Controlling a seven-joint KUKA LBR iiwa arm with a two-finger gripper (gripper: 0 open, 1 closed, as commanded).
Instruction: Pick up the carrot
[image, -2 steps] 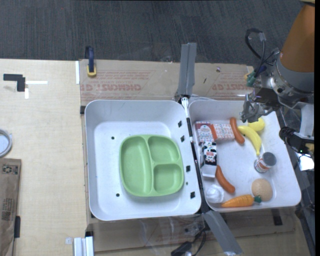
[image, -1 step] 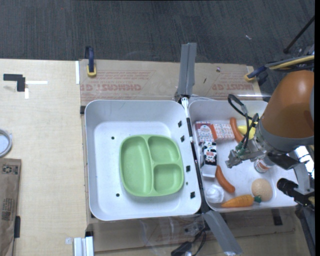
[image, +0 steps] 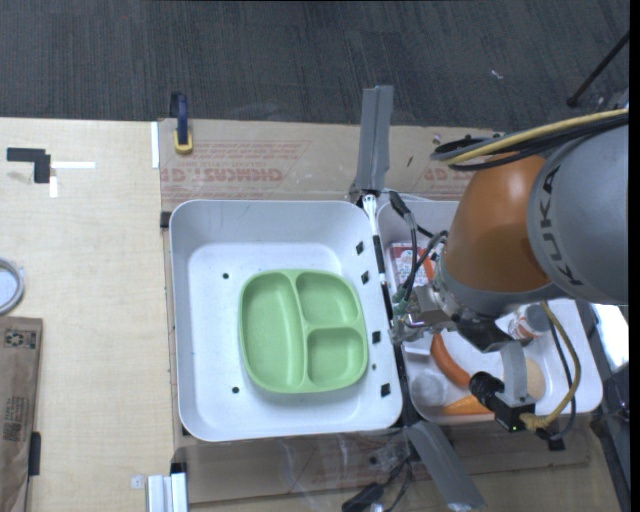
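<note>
The end effector (image: 455, 335), grip state indiscernible beneath the arm, hangs over a smooth, curved orange carrot (image: 449, 364), perhaps touching.

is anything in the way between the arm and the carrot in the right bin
The arm hangs over the right bin and covers most of it. The carrot shows as an orange curved piece below the wrist, partly hidden by it and by black cables. What lies between gripper and carrot cannot be told.
</note>
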